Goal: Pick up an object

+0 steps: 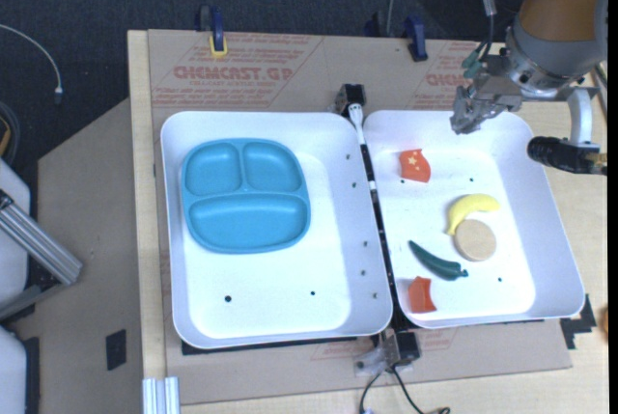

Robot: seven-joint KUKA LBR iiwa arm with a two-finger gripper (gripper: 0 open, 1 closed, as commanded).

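Camera view shows the gripper (470, 120) above the right bin's (541, 306) far edge, holding nothing; how far its jaws stand apart cannot be told. The nearest object, a red piece (415, 166), lies in that bin, toward its left wall and nearer the camera than the jaws.

Smooth plastic over a matt board

Both white bins (280, 306) look like smooth, faintly glossy plastic; the blue divided plate (246, 195) has a soft sheen, and the bench (290, 65) beneath is matt brown printed board.
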